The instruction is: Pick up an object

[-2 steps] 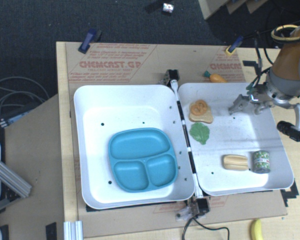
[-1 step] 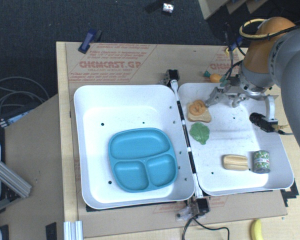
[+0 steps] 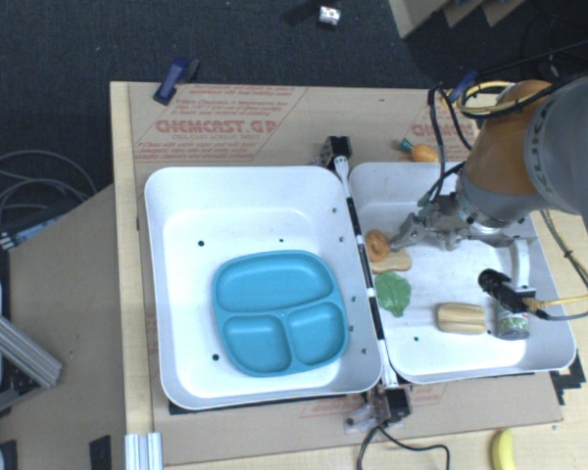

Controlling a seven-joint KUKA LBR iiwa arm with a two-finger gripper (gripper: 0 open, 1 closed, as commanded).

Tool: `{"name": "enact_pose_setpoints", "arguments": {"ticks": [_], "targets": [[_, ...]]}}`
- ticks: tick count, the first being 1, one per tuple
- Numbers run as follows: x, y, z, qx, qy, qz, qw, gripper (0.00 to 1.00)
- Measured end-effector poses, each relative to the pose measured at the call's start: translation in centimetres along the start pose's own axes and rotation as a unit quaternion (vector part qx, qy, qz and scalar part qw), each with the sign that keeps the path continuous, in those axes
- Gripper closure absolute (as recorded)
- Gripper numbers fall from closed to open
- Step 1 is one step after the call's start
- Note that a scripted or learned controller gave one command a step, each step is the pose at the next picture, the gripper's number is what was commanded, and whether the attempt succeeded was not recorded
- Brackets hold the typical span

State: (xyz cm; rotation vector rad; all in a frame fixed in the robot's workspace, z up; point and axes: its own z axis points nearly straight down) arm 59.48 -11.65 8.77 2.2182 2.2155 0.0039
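**Layout.** Two white bins sit side by side on the desk (image 3: 225,116). The left bin (image 3: 176,204) carries a blue divided plate (image 3: 279,311), lying flat near its middle. The right bin (image 3: 539,346) carries the loose pieces. That accounts for my station over it, since the task asks for any one object and the small, graspable ones are here.
- A tan pastry-shaped piece (image 3: 384,251) lies close against the bin's left wall.
- A green piece (image 3: 394,293) lies just nearer the camera, close to the tan piece and seemingly apart from it.
- A pale wooden block (image 3: 461,318) lies flat further right, toward the near rim.

**Pose.** My arm (image 3: 559,145) enters from the right, with the orange band (image 3: 500,150) above the wrist and the wrist bent down into the bin's far half. My fingers (image 3: 418,229) are low over the bin floor, just beside the tan piece on its right. I cannot tell whether they stand apart or together, because the tips blur into the wrist hardware. I see nothing held.

**Judgement.** The tan piece is the likely target, and no object has been lifted yet. It sits so near the wall that there is little room for a finger on that side, so a closure there may slip off.
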Motion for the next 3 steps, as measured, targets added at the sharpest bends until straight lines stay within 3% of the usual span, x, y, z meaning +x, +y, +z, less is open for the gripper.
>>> {"name": "enact_pose_setpoints", "arguments": {"ticks": [1,2,3], "targets": [[-2.5,-11.5,0.1,0.002,0.001,0.000,1.0000,0.00],[-2.4,-11.3,-1.0,0.000,0.001,0.000,1.0000,1.00],[5.6,-11.5,-9.8,0.003,0.002,-0.001,1.0000,1.00]]}}
